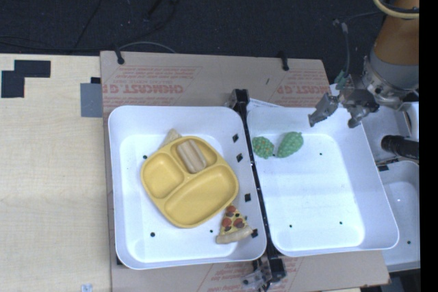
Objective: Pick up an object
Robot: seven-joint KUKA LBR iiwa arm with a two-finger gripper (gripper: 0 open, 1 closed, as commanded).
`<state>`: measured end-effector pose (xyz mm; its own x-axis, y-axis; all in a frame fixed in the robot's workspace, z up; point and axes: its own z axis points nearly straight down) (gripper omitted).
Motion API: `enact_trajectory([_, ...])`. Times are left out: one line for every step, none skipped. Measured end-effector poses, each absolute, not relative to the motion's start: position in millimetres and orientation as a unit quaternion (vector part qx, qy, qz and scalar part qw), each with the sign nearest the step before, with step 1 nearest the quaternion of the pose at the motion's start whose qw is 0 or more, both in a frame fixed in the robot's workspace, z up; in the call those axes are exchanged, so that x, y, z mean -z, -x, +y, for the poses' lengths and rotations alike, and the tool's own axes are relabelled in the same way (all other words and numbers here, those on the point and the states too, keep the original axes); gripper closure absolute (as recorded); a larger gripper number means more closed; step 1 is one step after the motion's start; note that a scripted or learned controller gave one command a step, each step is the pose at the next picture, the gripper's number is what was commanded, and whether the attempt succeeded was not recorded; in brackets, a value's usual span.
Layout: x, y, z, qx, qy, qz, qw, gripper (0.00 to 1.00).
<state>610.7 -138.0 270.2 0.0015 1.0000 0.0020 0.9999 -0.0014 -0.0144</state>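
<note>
Two green knobbly toys lie in the right bin (356, 215) near its far left corner: a smaller one (262, 146) and a larger one (290, 143), touching or nearly so. My gripper (337, 116) hangs above the far right edge of that bin, up and to the right of the green toys. Its two fingers are spread apart with nothing between them. In the left bin (130, 147) a yellow divided plate (189, 182) holds a tan bread-like piece (192, 156). A toy pizza slice (233, 226) lies by the plate's near right side.
A black divider (248, 167) runs between the two bins. Both bins rest on a cardboard sheet (205, 82). The arm's grey wrist and orange band (397, 44) stand at the right. A pale wooden bench top (48, 181) stretches to the left.
</note>
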Motion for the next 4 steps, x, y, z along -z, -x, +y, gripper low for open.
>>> enact_trajectory([-277,-612.5,-138,-0.0009,0.707,-0.707,0.001,0.00])
enact_trajectory([-228,-620.9,-140,-0.0020,0.707,-0.707,0.002,0.00])
enact_trajectory([-167,-624.9,-133,-0.0022,0.706,-0.708,0.004,0.00])
enact_trajectory([-122,-628.2,-133,-0.0022,0.707,-0.708,0.003,0.00])
